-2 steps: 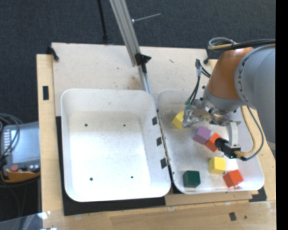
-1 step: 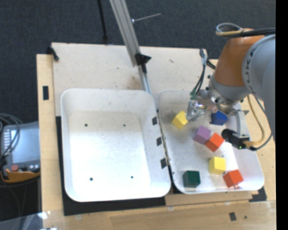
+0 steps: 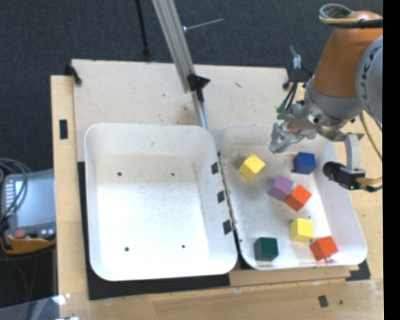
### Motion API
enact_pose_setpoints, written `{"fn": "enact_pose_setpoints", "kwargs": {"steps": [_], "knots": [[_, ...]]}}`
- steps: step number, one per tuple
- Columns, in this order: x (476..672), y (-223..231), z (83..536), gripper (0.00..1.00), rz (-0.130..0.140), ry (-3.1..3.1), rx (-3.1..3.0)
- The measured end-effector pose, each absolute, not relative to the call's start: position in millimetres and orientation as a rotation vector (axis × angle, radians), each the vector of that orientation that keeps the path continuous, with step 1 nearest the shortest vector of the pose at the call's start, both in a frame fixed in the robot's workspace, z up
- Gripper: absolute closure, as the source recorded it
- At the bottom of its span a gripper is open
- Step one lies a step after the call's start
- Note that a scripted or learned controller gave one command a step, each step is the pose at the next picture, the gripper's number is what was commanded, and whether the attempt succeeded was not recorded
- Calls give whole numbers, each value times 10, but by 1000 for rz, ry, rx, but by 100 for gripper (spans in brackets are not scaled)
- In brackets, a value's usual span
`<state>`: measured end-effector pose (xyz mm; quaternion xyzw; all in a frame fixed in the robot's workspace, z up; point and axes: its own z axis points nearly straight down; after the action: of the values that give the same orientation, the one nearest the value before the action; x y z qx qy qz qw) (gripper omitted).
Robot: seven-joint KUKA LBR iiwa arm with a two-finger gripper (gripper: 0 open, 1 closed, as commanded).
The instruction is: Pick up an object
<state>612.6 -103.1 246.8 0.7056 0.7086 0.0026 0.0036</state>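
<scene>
On the wooden bench (image 3: pixel 120 92), the gripper (image 3: pixel 281 141) hangs over the right bin (image 3: pixel 350 209); I cannot tell its state. The blue cube (image 3: pixel 305 163) is just beside it, the yellow cube (image 3: pixel 251 167) near on its other side.
</scene>
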Motion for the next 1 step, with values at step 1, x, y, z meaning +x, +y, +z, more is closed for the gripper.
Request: {"fn": "enact_pose_setpoints", "kwargs": {"steps": [1], "knots": [[6134,-1037,2580,100,3,2228,2211]]}}
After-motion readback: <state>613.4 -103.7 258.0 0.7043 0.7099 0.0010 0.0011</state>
